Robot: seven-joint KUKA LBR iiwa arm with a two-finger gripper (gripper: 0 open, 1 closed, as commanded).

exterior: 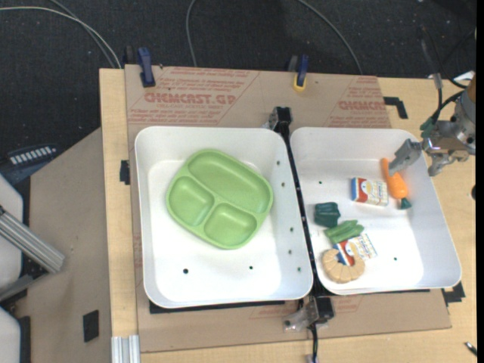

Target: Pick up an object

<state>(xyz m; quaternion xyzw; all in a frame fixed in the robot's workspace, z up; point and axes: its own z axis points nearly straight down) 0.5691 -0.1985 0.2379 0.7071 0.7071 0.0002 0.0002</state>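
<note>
At the right bin's (423, 274) far right corner, in the camera view, the gripper (425, 154) hangs just over the rim with its two fingers spread and nothing between them. One finger (406, 154) reaches down toward the upper end of an orange carrot (396, 180), which lies at a slant against the bin's right wall; whether the finger touches it cannot be told.

The carrot looks like the object aimed at. To take it well, I judge the gripper should come in over the carrot's middle, turn so the fingers straddle it across its narrow width, and leave room on the wall side, since the rim is close and could catch the outer finger.

Just left of the carrot lies a small red-and-white carton (368, 190), close enough to be nudged. Nearer the bin's middle are a dark green block (327, 214), a green piece (344, 231), a small printed packet (355, 249) and a round biscuit-coloured disc (342, 265), the last three overlapping. The left bin (151, 278) holds a green divided plate (219, 198).

The arm is cut off by the frame's right edge, so the wrist is barely seen. The packet's print is too small to read, and the green piece's kind is unclear.
</note>
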